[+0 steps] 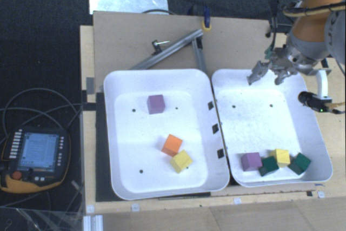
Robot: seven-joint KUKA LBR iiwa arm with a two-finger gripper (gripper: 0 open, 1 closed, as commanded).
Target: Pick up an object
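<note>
Tool (pixel 268 75): two-finger unit on the grey arm (pixel 319 19) with orange band, poised over the right bin's rim at about twelve o'clock; fingers spread apart, nothing between them.

Right bin (pixel 270 116): shallow, white. Contents lie in a row along its six o'clock wall, well apart from the tool: one purple cube (pixel 251 161); one dark green cube (pixel 268 165) touching it at three o'clock; one yellow cube (pixel 282 157) just beyond, toward two o'clock of that green one; a second dark green cube (pixel 299 163) at the row's three o'clock end.

Left bin (pixel 124 116): shallow, white, edge to edge with the right bin. Contents: one purple block (pixel 155 104) toward twelve o'clock of the bin's centre, standing alone; one orange block (pixel 172 144) toward five o'clock of centre; one yellow block (pixel 181 160) touching the orange one at its five o'clock corner.

Table (pixel 238 40): tan board carrying both bins. A grey metal bar (pixel 167 50) lies at a slant beyond the left bin, at twelve o'clock.

Handheld control pendant (pixel 33 158): lit screen, with cable, on the dark floor at nine o'clock of the table.
</note>
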